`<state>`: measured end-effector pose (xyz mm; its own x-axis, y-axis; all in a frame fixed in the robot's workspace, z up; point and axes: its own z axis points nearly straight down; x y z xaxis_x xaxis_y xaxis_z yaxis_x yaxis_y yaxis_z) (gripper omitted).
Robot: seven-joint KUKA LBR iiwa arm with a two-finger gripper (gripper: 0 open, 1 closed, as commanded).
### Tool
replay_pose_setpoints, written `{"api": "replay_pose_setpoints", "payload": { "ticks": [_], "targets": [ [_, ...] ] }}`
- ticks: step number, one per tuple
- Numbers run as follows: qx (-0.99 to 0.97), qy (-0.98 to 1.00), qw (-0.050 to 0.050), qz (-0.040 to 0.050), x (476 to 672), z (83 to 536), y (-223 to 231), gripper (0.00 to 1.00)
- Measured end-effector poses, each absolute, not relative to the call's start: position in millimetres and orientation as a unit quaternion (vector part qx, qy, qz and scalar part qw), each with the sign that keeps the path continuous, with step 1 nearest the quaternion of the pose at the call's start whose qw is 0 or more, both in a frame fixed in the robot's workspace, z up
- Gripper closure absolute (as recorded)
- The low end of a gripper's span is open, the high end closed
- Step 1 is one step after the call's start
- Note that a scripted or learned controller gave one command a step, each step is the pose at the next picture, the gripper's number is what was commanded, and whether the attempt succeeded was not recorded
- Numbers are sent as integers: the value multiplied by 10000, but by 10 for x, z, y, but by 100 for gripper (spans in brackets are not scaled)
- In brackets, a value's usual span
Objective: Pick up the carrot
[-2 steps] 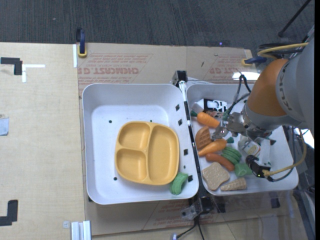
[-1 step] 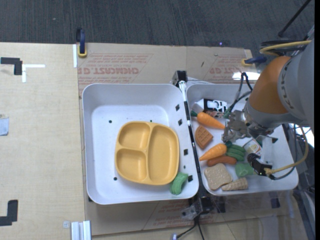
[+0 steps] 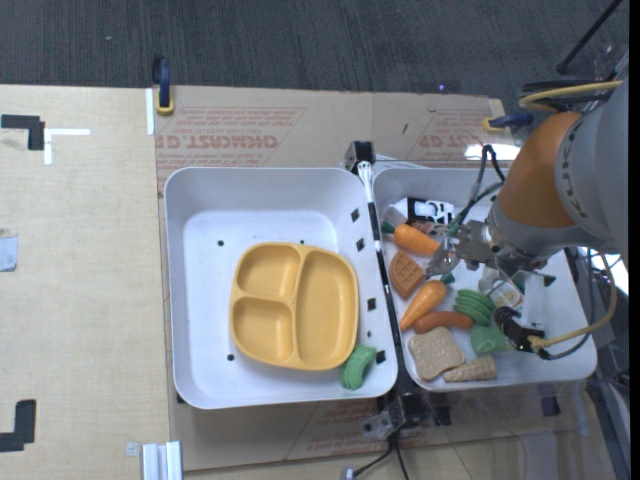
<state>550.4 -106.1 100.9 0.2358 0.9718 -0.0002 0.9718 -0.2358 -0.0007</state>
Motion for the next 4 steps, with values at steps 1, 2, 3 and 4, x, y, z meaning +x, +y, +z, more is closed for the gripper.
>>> {"api": "replay_pose_setpoints", "payload": {
  "ticks": [1,2,3,4],
  "targets": [
    [-8420,-5394,40,74,5927,900,-996,0],
    [-8966,-4423,132,184,5971,883,-954,0],
    [-9919,-1272,9,27,5974,914,-1123,0],
    [-9934,-1151,14,26,5185,1909,-690,0]
  ]
}}
